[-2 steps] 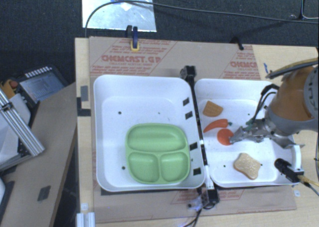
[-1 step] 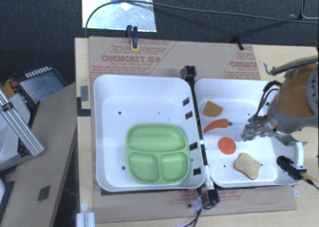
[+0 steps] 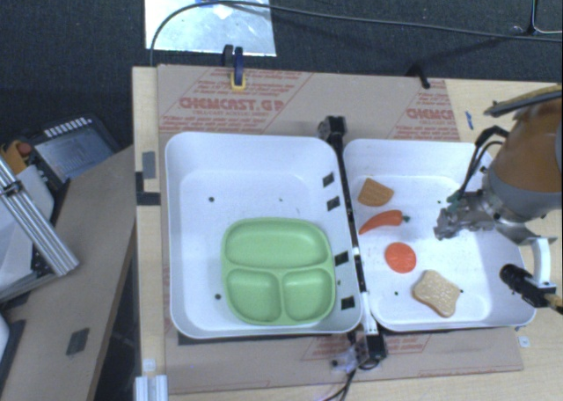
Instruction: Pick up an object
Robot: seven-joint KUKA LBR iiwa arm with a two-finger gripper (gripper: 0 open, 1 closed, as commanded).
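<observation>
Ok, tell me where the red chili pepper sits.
The red chili pepper lies in the right bin, near its left wall, between the orange piece and the red disc.

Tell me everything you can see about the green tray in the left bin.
The green tray is pale green, looks like smooth plastic, and has rounded corners. It has three compartments: one long one along the far side and two smaller ones nearer the camera. It lies flat and upright on the floor of the left bin, toward its near right corner. Nothing lies in its compartments. It seems close to the bin's near wall; contact cannot be told.
</observation>
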